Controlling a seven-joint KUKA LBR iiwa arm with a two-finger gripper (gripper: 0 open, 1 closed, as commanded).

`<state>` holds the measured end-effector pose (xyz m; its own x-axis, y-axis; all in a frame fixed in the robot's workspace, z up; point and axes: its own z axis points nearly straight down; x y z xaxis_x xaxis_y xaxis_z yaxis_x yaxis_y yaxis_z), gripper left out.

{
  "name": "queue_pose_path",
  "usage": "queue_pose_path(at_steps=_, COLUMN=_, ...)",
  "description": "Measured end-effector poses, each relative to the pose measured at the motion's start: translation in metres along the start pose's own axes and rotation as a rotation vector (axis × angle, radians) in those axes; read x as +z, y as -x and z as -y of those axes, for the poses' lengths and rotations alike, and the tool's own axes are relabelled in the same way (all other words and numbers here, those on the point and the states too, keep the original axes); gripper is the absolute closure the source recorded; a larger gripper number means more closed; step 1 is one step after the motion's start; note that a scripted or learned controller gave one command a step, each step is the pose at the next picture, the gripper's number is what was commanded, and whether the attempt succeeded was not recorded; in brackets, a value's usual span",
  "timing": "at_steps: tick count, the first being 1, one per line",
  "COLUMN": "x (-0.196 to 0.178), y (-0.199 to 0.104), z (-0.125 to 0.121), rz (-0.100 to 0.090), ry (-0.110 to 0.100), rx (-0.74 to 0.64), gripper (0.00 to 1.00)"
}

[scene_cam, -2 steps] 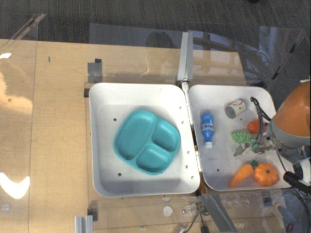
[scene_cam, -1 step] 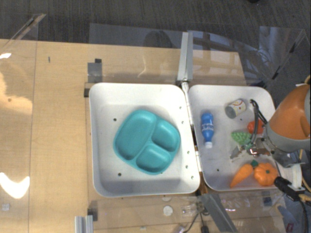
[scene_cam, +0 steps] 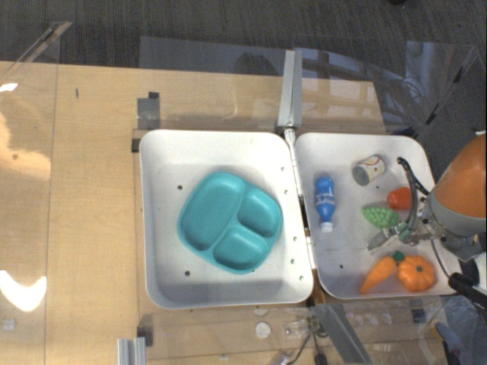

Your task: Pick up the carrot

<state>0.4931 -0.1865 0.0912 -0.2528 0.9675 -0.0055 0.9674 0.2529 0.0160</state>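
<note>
Plainly, our pincer point(scene_cam: 383, 239) hovers spread and empty, the carrot point(scene_cam: 379, 274) lying just below it, beside the pumpkin point(scene_cam: 416, 273). We judge the carrot light, stiff and smooth; we would grip its thick middle, across the taper.

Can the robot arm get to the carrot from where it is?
Probably yes. The carrot lies uncovered in the right bin, just below the end effector. The little pumpkin sits right against its leafy end, so that side looks tight.
</note>
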Motion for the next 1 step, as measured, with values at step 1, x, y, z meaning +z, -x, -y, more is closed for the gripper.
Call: queue_pose_path(at_steps=1, x=-0.0144, y=-0.0217, z=-0.0020, rz=0.000, ry=-0.011, rx=0.478, gripper=0.00)
